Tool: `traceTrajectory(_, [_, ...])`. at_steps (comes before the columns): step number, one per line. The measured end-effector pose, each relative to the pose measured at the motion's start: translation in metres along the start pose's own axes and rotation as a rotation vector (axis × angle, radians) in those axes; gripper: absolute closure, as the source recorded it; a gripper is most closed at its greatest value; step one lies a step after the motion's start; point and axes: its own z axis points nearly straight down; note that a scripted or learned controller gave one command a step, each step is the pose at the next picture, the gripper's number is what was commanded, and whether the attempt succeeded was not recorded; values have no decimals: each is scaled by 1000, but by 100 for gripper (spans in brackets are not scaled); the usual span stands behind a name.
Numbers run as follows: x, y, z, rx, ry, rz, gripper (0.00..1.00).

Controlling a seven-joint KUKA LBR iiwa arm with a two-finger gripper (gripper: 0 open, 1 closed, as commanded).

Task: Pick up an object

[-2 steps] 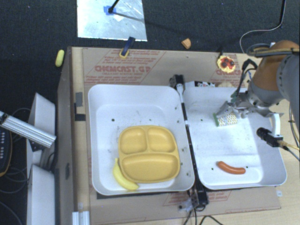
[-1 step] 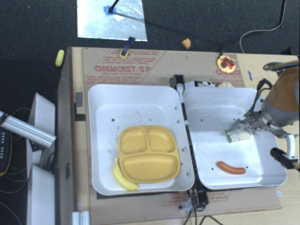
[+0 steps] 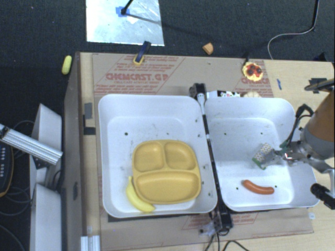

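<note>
faintly, "chemcast gp" bench sheet (image 3: 137, 77)

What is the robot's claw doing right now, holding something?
Gripper: cannot be told. It sits in the right bin, beside a small sponge.

counter (image 3: 157, 75): brown board printed with red lettering; bears two white bins side by side
left bin (image 3: 112, 140): on counter
right bin (image 3: 246, 119): on counter
far edge: small round red-and-yellow object (image 3: 253, 70)

Both white bins (image 3: 157, 109) look like smooth matt plastic; the yellow divided plate (image 3: 166, 171) looks like glossy plastic.
</note>
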Motion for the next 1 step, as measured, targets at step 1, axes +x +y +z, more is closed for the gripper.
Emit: traceTrajectory(1, [11,-21,-29,0,1,0,0])
